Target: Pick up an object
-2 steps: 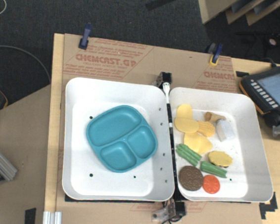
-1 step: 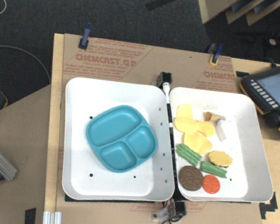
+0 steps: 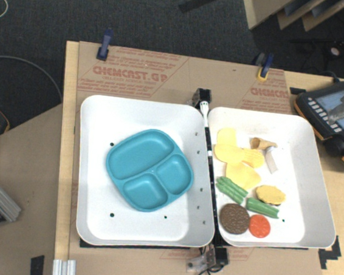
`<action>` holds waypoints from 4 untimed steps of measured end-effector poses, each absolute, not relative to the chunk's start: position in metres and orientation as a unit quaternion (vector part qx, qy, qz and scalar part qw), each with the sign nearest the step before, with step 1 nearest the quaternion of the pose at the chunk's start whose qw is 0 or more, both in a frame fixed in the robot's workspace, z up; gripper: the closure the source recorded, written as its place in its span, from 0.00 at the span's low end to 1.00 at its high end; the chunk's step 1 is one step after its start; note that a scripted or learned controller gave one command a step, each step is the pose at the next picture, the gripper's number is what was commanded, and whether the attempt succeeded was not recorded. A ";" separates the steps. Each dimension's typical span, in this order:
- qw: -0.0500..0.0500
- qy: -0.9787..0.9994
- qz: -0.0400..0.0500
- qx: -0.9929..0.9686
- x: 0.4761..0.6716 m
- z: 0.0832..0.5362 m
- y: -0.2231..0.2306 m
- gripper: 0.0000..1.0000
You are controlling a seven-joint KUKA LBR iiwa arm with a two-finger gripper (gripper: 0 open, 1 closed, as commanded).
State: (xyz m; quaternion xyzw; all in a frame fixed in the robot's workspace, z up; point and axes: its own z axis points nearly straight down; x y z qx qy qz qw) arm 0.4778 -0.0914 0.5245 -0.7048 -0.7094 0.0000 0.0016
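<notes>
The right bin (image 3: 305, 178) holds several toy food pieces: pale yellow chips (image 3: 234, 154), a yellow slice (image 3: 243, 175), a green bean pod (image 3: 231, 189), a second green piece (image 3: 262, 207), a tan-yellow piece (image 3: 270, 194), a brown round cookie (image 3: 234, 218), a red tomato slice (image 3: 259, 226), a small brown piece (image 3: 260, 143) and a grey-white piece (image 3: 271, 159). In the left bin (image 3: 90, 156) lies a blue divided plate (image 3: 149, 169) with three compartments.
The bins sit on a cardboard sheet (image 3: 136, 72) clipped by a blue clamp (image 3: 104, 43) and a yellow-blue clamp (image 3: 265, 65). A black handheld pendant (image 3: 333, 114) lies at the right edge. Black clips (image 3: 202, 97) join the bins.
</notes>
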 end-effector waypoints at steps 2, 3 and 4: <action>0.004 -0.705 0.004 -0.709 0.478 0.424 -0.143 1.00; -0.005 -0.707 -0.001 -0.708 0.527 0.479 -0.183 1.00; 0.003 -0.705 0.002 -0.709 0.477 0.403 -0.205 1.00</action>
